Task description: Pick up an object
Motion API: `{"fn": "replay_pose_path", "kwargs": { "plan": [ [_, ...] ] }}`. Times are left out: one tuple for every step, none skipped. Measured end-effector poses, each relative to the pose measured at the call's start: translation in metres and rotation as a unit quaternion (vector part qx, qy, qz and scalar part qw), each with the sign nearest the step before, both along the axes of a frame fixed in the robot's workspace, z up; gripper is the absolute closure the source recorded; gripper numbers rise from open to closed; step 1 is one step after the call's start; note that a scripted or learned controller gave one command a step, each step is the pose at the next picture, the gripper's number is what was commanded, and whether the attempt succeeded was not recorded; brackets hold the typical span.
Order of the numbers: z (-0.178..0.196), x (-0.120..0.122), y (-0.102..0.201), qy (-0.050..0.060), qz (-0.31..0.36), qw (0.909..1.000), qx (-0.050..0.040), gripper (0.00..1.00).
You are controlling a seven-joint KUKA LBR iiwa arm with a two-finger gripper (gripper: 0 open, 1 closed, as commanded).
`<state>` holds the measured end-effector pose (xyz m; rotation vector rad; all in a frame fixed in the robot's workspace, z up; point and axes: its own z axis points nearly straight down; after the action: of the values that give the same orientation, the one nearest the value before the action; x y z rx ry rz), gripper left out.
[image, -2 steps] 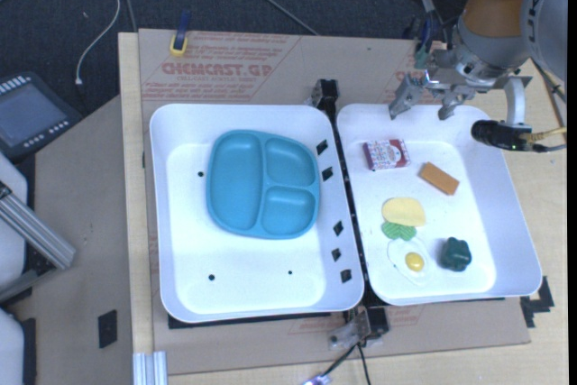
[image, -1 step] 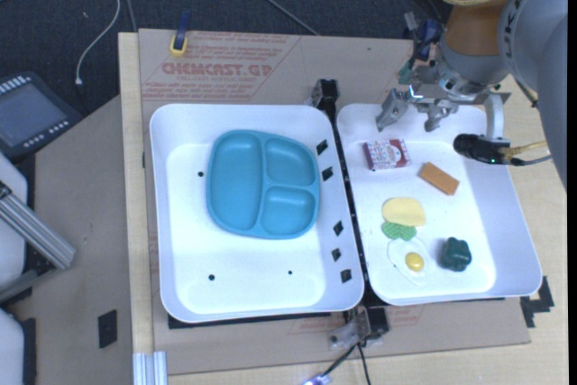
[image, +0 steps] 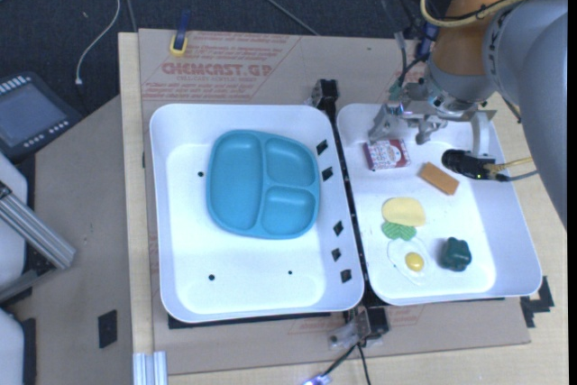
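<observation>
- Camera view is showing the grey two-finger gripper [image: 402, 123] hanging low over the far end of the right-hand shallow white bin [image: 518, 221], just above the small red-and-white packet [image: 386, 155]; whether its fingers are spread or pressed together I cannot tell at this angle.
- Nothing is showing between the fingers; packet is lying flat on the bin floor, likely the target since the tool is standing closest to it.
- Orange-tan rectangular block [image: 439, 178] is lying just beside the packet, toward the arm's side; close enough to be nudged on a descent, in my judgement.
- Nearer the camera: yellow rounded piece [image: 403, 211] touching a green leafy piece [image: 398, 231], a white fried-egg toy with yellow yolk [image: 411, 261], a dark green pepper-shaped toy [image: 454, 254].
- Left-hand white bin [image: 180, 266] is carrying a blue three-compartment plastic tray [image: 263, 184], well apart from the tool.
</observation>
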<state>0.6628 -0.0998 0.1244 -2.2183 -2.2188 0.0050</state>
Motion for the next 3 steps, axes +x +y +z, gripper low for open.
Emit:
{"fn": "replay_pose_path", "kwargs": {
  "plan": [
    [-0.042, -0.001, 0.001, 0.0, 0.0, 1.0, 0.0001, 0.0],
    [-0.027, 0.001, 0.001, -0.003, 0.0, 1.0, 0.0003, 1.0],
    [0.038, 0.0, 0.002, -0.006, 0.0, 1.0, -0.0005, 1.0]
  ]
}}
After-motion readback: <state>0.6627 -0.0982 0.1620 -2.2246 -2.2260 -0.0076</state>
